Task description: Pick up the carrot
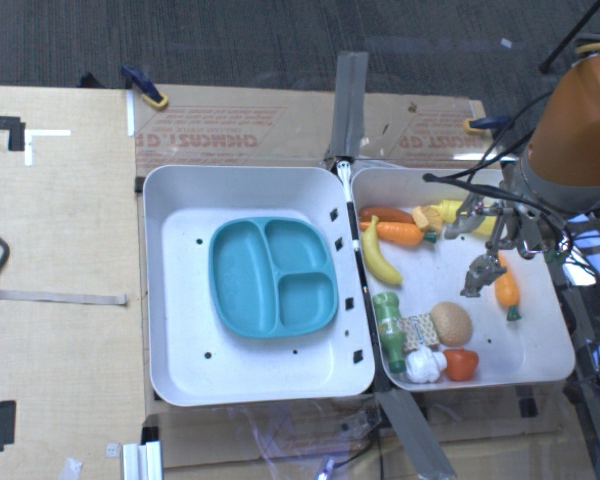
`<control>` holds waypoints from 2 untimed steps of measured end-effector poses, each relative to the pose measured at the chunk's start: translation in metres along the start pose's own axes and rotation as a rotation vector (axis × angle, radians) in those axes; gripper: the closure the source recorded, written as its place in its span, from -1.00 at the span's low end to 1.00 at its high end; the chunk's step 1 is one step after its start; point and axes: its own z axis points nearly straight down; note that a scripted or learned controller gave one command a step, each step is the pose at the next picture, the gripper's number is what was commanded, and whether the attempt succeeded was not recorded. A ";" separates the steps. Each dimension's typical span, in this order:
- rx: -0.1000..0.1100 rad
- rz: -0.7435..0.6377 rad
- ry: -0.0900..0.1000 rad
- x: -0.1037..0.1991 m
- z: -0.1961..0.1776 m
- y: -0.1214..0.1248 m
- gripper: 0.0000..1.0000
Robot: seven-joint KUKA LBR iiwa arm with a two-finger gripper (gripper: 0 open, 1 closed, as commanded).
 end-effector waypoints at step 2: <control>-0.008 -0.447 -0.001 -0.039 0.115 -0.094 -1.00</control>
